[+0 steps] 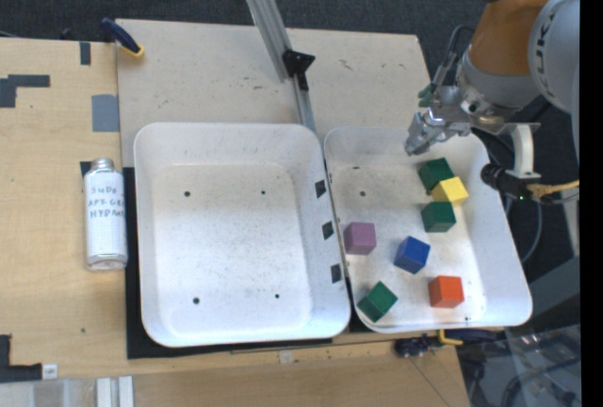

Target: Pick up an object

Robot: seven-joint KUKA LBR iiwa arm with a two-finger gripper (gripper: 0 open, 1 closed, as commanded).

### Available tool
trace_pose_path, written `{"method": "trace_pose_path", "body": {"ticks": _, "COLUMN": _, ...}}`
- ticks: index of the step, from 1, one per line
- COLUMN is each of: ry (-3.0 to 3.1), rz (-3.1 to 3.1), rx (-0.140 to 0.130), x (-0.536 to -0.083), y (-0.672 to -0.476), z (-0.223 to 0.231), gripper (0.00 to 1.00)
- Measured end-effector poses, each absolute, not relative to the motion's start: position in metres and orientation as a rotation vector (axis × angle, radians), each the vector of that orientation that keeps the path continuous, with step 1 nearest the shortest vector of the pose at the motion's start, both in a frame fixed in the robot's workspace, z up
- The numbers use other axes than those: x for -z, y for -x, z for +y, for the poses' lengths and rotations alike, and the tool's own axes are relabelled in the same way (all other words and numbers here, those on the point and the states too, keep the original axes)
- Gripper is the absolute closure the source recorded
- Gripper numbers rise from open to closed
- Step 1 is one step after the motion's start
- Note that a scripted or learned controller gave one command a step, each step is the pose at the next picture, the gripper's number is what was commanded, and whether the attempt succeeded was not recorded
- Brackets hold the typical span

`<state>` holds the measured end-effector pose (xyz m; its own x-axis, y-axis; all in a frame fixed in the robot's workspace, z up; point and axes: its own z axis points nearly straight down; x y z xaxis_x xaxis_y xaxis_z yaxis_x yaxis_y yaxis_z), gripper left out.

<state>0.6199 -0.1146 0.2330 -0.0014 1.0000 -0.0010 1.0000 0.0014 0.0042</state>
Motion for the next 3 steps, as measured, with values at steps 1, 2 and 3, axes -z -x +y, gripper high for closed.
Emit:
{"method": "trace_pose_path", "body": {"ticks": 1, "ry": -2.218, "rz": 2.221, "rx": -0.003, "x": -0.269, "y": -0.621, "z": -0.114, "gripper": 1.00}}
{"method": "trace_pose_path", "body": {"ticks": 2, "ry": -2.218, "rz": 2.229, "rx": 0.001, "x": -0.264, "y": -0.608, "z": -0.064, "gripper": 1.00}}
{"method": "trace_pose_path", "body": {"ticks": 3, "ry": -2.217, "rz": 2.231, "rx": 0.002, "x": -0.260, "y": -0.581, "z": -0.009, "gripper": 1.00}}
